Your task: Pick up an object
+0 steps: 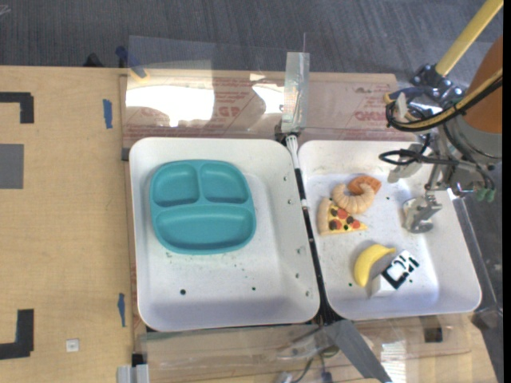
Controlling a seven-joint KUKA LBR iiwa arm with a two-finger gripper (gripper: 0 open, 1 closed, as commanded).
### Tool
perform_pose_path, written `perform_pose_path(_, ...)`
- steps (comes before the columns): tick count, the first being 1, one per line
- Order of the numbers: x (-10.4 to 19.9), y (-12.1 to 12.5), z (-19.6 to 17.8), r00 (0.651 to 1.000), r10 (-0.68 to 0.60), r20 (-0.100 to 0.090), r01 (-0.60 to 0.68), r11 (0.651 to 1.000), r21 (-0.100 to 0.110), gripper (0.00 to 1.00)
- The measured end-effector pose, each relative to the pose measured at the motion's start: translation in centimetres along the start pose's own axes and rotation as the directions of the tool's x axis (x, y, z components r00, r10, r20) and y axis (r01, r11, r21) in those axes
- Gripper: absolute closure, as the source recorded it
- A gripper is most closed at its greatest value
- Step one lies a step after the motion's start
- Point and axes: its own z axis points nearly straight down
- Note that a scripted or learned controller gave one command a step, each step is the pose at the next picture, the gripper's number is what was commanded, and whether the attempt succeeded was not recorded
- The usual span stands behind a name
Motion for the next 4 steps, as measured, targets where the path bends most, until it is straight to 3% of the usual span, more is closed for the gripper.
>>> perform_pose_path(1, 2.8, -0.2, 11.3, 0.91, 0.415, -0.01, -0.415, 0.91, 0.002, 0.0)
perform_pose_path(2, 2.3, -0.1, 9.8, 0.911, 0.412, 0.004, -0.412, 0.911, 0.0, 1.0)
perform_pose_path(3, 2.4, 6.1, -4.9, 0.812, 0.584, 0.007, -0.584, 0.812, -0.005, 1.0)
perform_pose_path(4, 8.8, 8.5, 4.5, 0.948, 0.319, -0.007, -0.319, 0.948, 0.001, 1.0)
